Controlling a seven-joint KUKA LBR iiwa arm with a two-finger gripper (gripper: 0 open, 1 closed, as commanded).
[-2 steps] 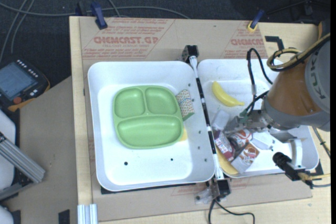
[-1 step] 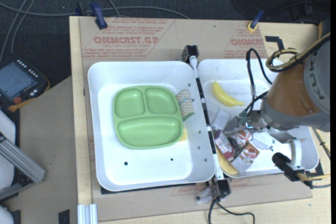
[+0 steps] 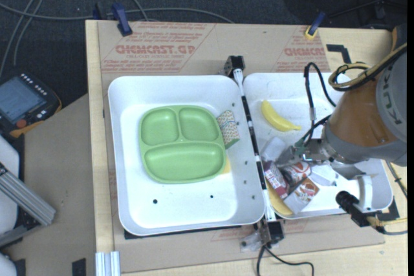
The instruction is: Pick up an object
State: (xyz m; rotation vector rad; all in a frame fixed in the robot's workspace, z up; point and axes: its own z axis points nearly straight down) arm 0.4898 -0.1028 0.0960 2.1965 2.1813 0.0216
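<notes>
Underneath, a tan cardboard-topped bench [image 3: 194, 52] carries two shallow white bins over dark carpet. Left bin [image 3: 129, 203]: a green three-compartment plastic plate [image 3: 182, 143], with bare floor along its near side. Right bin [image 3: 284, 84]: a yellow banana [image 3: 277, 117] at the far end, well apart from the crumpled red-and-white packets [image 3: 294, 181] piled near. Reaching in from the right, the grey arm's gripper [image 3: 299, 153] sits low over that pile; whether it is parted or closed, I cannot tell.
</notes>
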